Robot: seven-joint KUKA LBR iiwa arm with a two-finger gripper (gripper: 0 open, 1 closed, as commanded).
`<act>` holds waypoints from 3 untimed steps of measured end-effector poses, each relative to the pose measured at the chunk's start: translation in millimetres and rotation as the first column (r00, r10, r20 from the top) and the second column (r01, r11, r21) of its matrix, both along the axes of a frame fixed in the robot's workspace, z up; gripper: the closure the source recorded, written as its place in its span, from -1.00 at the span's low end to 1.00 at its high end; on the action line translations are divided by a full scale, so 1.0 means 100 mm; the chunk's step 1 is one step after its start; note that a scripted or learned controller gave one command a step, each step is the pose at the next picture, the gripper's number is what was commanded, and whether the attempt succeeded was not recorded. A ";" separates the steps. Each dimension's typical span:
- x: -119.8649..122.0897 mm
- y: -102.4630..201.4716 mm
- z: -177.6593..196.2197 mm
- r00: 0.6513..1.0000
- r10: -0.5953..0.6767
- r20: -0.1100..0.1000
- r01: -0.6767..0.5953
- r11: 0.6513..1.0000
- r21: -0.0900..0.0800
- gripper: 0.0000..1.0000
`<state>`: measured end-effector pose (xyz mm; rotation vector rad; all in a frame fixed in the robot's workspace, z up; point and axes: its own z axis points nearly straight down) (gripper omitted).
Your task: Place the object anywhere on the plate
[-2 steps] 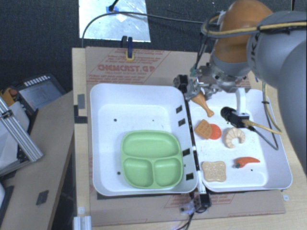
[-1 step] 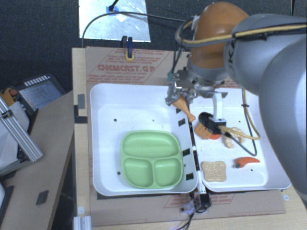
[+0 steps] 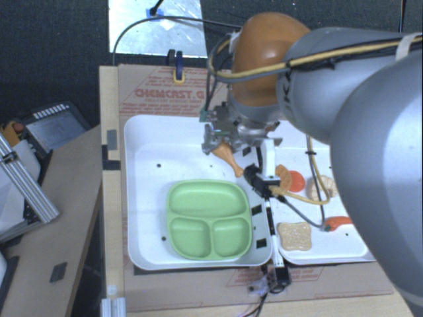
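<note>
Across the right of the view my one arm (image 3: 344,91) takes up the most room, grey and bulky, with its orange band (image 3: 264,51) sitting just above the wrist and a yellow cable (image 3: 310,200) running along it and looping down over the right bin. Below me the bench bears two shallow white bins side by side: the left bin (image 3: 142,177) and the right bin (image 3: 350,246), touching along their shared wall, both resting on one sheet of printed brown cardboard (image 3: 158,91). One green plate (image 3: 208,218) lies flat in the near part of the left bin, divided into three compartments, one long one at the back and two smaller ones at the front, and none of the three has anything on it. In the right bin I count four toy foods: one slice of toast (image 3: 295,236) near the front wall, one orange-red piece (image 3: 338,222) beside it toward the right, one round red-orange piece (image 3: 293,179) close to the shared wall, and one pale piece (image 3: 325,187) just beside that; my arm covers the rest of that bin. My gripper (image 3: 223,147) hangs over the back of the left bin, just beyond the plate's far rim, and it is clenched on the one tan drumstick (image 3: 231,162), whose thick end sits between my fingers while its thin end slants down and to the right, toward the shared wall. It is close to the plate's far right corner but not on the plate.
</note>
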<state>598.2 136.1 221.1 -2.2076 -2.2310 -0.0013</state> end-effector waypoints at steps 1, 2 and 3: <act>0.14 0.01 0.10 1.000 -0.005 0.004 0.005 1.000 -0.001 1.00; -0.02 0.01 -0.04 1.000 -0.010 0.000 0.010 1.000 -0.003 1.00; -0.01 0.01 -0.04 1.000 -0.009 0.002 0.009 1.000 -0.002 -1.00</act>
